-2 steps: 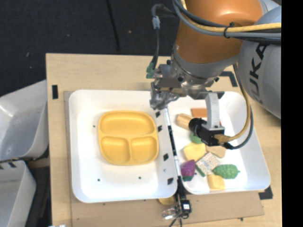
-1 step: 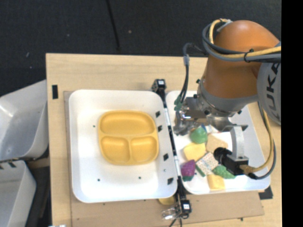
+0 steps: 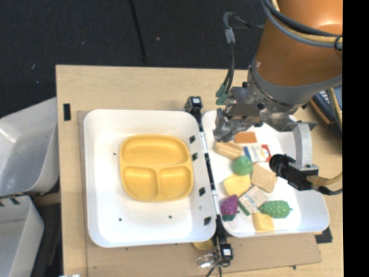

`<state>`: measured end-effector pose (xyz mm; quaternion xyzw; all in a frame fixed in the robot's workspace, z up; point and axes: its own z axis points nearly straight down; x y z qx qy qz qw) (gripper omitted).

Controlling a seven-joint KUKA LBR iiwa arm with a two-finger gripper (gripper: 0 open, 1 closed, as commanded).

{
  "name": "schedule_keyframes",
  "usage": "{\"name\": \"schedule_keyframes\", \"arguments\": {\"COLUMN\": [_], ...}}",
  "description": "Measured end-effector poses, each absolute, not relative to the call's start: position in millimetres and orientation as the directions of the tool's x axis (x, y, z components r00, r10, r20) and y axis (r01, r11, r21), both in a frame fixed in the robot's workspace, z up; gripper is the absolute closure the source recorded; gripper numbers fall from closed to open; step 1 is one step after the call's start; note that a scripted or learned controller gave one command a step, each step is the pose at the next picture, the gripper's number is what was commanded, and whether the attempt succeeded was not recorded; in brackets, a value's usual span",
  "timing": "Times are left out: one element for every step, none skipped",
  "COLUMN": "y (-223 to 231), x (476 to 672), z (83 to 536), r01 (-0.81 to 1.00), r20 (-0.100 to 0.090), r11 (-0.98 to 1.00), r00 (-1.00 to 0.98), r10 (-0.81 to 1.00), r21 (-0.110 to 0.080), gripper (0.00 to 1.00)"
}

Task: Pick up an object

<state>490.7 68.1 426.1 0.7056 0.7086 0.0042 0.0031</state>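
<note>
Two shallow white bins side by side on the counter (image 3: 69,85). In the left bin (image 3: 92,172), a yellow divided plate (image 3: 155,166), three compartments, near the bin's middle. In the right bin (image 3: 314,212), a heap of toy food toward its left wall: tan bread roll (image 3: 227,149) nearest the far end, orange block (image 3: 246,137) just beyond it, small white carton (image 3: 256,153) beside the roll, green round piece (image 3: 243,165) below, tan toast slice (image 3: 263,179), yellow wedge (image 3: 237,185), purple grapes (image 3: 229,205) against the left wall, patterned cracker (image 3: 253,199), green leafy piece (image 3: 275,209) and another yellow piece (image 3: 263,222) toward the near edge. Grey arm with orange band (image 3: 297,33) over the far end of the right bin, pincer (image 3: 226,133) low above the roll at the bin's far-left corner. Pincer state: cannot tell, fingers too dark and crowded to read, nothing visibly between them.
</note>
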Motion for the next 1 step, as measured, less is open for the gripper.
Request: {"name": "schedule_keyframes", "arguments": {"y": [66.0], "x": [490.9], "z": [432.7], "r01": [1.000], "r20": [-0.002], "r11": [0.009], "r00": [-0.009], "r10": [1.000], "r21": [0.003], "gripper": [1.00]}}
